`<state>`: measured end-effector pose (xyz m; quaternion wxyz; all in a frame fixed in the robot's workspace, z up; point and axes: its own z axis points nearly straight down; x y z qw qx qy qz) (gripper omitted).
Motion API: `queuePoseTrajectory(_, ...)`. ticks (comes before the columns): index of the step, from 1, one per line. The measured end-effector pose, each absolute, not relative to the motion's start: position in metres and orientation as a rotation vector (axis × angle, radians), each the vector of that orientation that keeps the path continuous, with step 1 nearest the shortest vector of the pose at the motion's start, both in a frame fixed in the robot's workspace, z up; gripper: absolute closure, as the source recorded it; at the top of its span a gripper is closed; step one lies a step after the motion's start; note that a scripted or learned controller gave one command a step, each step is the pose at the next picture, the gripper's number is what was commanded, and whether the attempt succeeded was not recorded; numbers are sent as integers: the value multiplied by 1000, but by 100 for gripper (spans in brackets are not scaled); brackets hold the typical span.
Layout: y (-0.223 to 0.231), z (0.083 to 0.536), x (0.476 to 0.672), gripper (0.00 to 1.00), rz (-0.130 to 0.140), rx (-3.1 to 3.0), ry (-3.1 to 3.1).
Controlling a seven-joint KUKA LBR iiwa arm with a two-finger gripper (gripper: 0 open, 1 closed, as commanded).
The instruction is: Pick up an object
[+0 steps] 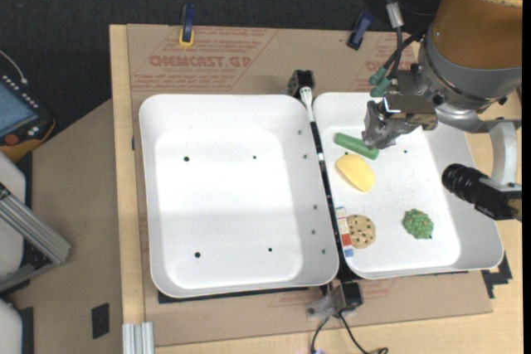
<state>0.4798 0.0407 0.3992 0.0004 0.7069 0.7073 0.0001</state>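
Jaws' state unclear above green stick point(356, 146); cardboard point(207, 54) reads "CHEMCAST GP"

A: Where is the arm?
B: It enters from the upper right, its orange band above a grey wrist, angled down and leftward.
A: And the tool point(375, 137)?
B: It points downward, low; its finger state is too unclear to judge.

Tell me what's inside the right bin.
Inside the right bin lie a green stick, a yellow piece, a cookie and a green lump. The gripper sits over the stick's far end, covering that part.
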Motion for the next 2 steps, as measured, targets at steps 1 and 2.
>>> queuePoseTrajectory(1,83,424,488,100,7,2215,2224)
queuePoseTrajectory(2,9,365,481,100,-10,2233,2216)
